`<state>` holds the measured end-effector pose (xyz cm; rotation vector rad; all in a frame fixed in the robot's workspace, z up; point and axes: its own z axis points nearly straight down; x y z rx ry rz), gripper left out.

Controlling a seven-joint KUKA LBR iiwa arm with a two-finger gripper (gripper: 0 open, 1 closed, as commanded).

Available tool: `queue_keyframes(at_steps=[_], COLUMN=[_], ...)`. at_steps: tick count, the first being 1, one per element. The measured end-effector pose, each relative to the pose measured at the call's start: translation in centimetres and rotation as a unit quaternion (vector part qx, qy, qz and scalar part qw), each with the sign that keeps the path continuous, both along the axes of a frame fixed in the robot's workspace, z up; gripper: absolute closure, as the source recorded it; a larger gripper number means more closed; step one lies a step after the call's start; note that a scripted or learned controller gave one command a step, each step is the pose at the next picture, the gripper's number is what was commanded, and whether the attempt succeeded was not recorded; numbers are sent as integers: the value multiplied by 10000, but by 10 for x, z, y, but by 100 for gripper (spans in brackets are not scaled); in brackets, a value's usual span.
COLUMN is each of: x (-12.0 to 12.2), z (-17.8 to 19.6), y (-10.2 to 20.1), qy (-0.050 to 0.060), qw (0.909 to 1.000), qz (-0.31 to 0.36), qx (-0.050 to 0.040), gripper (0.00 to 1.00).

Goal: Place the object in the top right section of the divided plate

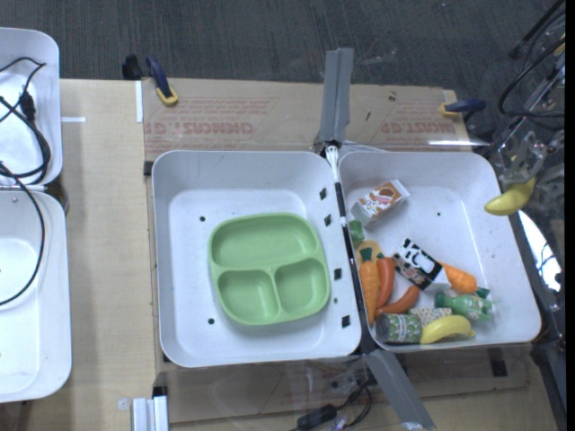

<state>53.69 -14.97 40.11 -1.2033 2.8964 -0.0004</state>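
Progress looks slight: the green divided plate [267, 268] lies in the left bin [180, 241] with all three compartments bare, so the placing is not yet done. The likeliest object is a curved yellow piece [508, 199], banana-like, smooth and pointed at one end, poised at the right rim of the right bin [449, 200], far from the plate. Just above it the gripper [524, 164] shows as a dim blur, and I cannot tell whether it is open or closed, nor whether it holds the piece. What remains, by my judgement, is the whole carry leftward and the release. Carrots [377, 281], a small carton [379, 199] and other toy foods lie nearby.
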Motion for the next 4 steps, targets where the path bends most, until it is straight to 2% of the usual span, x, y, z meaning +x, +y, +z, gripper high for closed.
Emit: queue_keyframes(at_steps=[1,2,3,4], x=[-28,-57,-57,-55], z=[4,41,41,50], y=[-72,-72,-72,-72], qy=[4,-3,-1,-25], qw=[9957,9930,9930,9929], qz=[927,-1182,-1184,-1192], qx=[-1,-3,-3,0], gripper=[100,100,0,100])
